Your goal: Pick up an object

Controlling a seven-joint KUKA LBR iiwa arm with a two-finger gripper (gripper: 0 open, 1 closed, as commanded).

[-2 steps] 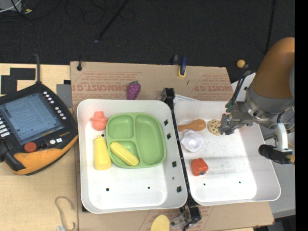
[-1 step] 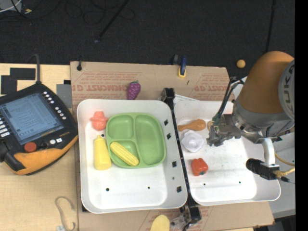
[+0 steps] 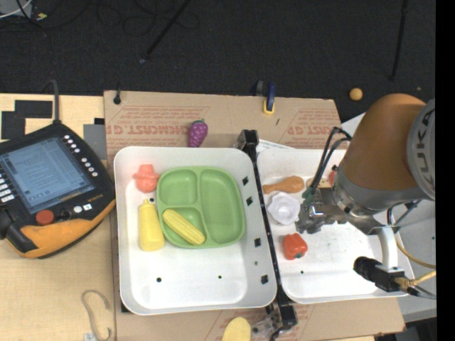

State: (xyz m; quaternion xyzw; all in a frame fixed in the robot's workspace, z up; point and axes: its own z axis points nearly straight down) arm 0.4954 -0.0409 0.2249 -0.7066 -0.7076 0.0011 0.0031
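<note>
The gripper (image 3: 307,222) is lowered into the right shallow white bin (image 3: 341,286), and whether its fingers stand wide, narrow or closed on anything cannot be told, since they are masked by dark hardware and the grey wrist above them. Just below the fingers lies a small red rounded toy (image 3: 294,246), probably the thing aimed at, because it sits nearest the tip and apart from its neighbours. Just left of the fingers a crumpled white cup-like piece (image 3: 283,209) is seen, and above that a tan elongated toy resembling a bread roll (image 3: 284,185). Farther left, across the black divider, the left white bin (image 3: 185,290) holds a green three-compartment plastic tray (image 3: 213,204); a yellow corn cob toy (image 3: 183,226) is laid in the tray's lower compartment, a yellow bottle (image 3: 150,225) stands beside the tray, and a pink toy (image 3: 145,178) rests above the bottle.
</note>
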